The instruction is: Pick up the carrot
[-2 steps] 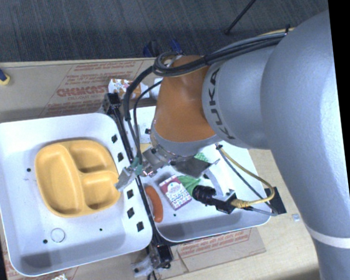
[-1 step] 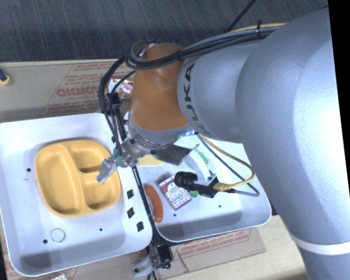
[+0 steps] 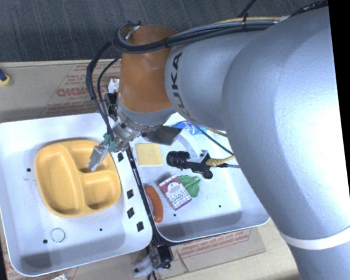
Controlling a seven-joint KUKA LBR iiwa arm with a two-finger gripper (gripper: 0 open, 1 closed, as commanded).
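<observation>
Hand (image 3: 99,156) was over the left bin (image 3: 9,186), tip down at the right edge of the yellow divided tray (image 3: 59,181). That's the wrong bin for this job. Couldn't tell from this angle whether the hand was spread or closed, and nothing was visibly in it.

Carrot (image 3: 155,202) was in the right bin (image 3: 237,214). It lay flat and lengthwise, tight along that bin's left wall, just beside the rims where the two bins meet. A red-and-white packet (image 3: 177,193) sat just beside it on the other side, with a green leafy piece (image 3: 193,185) touching the packet. A cheese slice (image 3: 149,153) lay near the carrot's far end.

My read on doing the step well:
- Lift clear of the tray and both rims before crossing over.
- Close across the carrot's short axis, near its middle.
- The wall side had almost no room, so I'd expect a clip on the rim. Come straight down.
- The packet side was tight too. Risk was pinching or dragging the packet.
- A round, smooth carrot would likely roll, so centre on it before closing.
</observation>
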